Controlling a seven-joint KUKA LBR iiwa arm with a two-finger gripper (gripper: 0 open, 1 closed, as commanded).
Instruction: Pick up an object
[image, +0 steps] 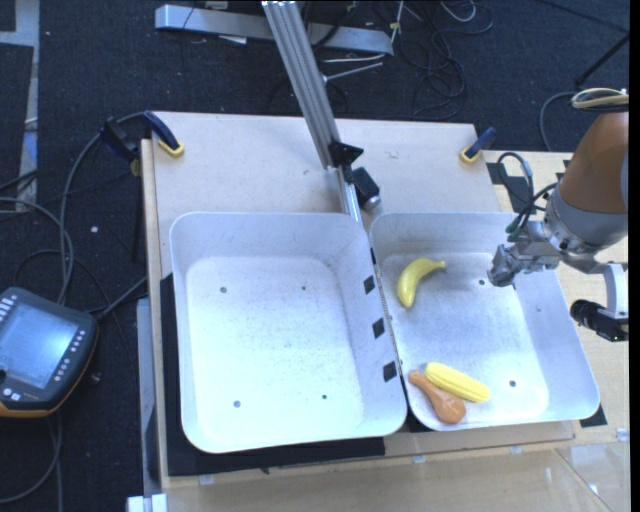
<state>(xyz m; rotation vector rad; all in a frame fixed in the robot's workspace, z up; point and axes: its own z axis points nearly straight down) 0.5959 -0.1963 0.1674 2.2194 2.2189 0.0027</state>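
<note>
In the right bin a yellow banana lies near the back left. A yellow corn cob rests at the front, lying across an orange carrot-like piece. My gripper hangs over the bin's back right part, to the right of the banana and apart from it. Nothing shows between the fingers.
The left bin sits beside the right one, with a black-marked divider edge between them. A slanted metal rail rises behind the bins. A teach pendant lies on the floor at the left.
</note>
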